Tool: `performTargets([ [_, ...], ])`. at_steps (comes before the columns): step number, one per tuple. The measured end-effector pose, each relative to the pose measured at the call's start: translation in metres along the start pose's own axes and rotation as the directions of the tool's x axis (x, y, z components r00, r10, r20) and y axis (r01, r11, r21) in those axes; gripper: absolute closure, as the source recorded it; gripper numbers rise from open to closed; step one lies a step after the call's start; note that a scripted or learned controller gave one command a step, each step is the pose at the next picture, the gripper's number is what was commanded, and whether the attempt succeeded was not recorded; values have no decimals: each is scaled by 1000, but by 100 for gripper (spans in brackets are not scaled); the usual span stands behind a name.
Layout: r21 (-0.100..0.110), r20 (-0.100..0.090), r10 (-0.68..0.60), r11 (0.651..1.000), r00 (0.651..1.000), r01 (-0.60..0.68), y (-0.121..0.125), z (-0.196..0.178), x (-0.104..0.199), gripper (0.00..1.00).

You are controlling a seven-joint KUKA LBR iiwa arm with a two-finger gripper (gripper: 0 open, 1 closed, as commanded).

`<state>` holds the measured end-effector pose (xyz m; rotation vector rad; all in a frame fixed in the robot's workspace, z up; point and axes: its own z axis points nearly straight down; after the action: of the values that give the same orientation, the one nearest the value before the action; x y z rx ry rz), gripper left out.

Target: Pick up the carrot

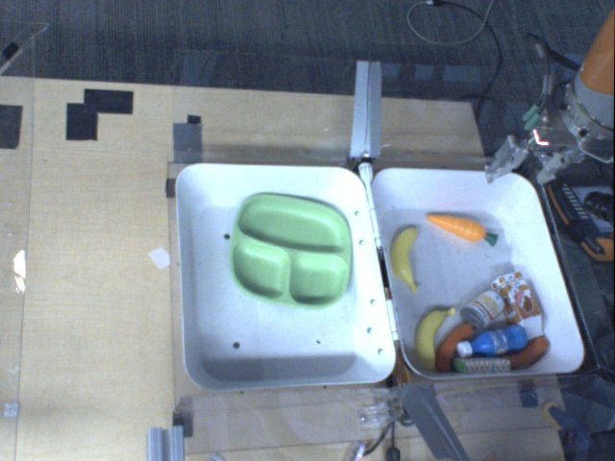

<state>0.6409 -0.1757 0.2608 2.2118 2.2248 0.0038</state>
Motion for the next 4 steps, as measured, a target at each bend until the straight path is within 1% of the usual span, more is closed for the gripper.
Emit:
performTargets([
  [1, 0, 0, 0, 1000, 1000, 0, 0, 0, 0, 0],
  [2, -7, 2, -7, 1000, 1000, 7, 2, -13, 1, 100],
  [3, -7, 2, -7, 1000, 1000, 7, 2, -13, 1, 0],
  [4, 0, -1, -286, 958, 958, 286, -6, 97, -1, 0],
])
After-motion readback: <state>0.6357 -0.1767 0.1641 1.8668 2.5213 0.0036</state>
